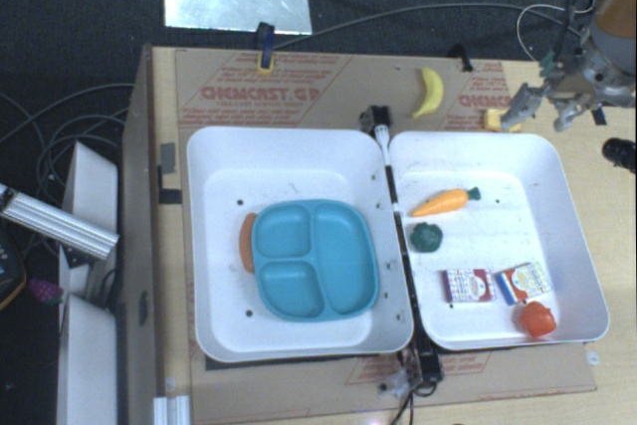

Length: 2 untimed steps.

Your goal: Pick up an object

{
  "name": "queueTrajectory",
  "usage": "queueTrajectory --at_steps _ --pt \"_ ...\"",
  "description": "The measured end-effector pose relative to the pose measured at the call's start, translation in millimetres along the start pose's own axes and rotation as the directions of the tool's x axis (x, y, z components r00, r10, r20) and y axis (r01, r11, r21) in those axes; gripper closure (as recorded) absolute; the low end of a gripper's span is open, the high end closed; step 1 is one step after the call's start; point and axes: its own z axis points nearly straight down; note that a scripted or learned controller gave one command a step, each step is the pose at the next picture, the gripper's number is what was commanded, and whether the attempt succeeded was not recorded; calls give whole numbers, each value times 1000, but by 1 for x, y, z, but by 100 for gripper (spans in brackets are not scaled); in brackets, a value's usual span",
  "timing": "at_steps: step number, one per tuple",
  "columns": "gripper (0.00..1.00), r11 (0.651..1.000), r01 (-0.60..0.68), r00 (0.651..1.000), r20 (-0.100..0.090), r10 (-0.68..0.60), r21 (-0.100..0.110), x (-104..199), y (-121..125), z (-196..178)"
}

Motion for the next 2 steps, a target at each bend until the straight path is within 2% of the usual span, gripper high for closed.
queueTrajectory --at_steps 1,2 --pt "0 1000 -2 1000 -1 2 4 18 -25 111" --pt "0 1000 -3 1000 0 3 2 12 -118 107"
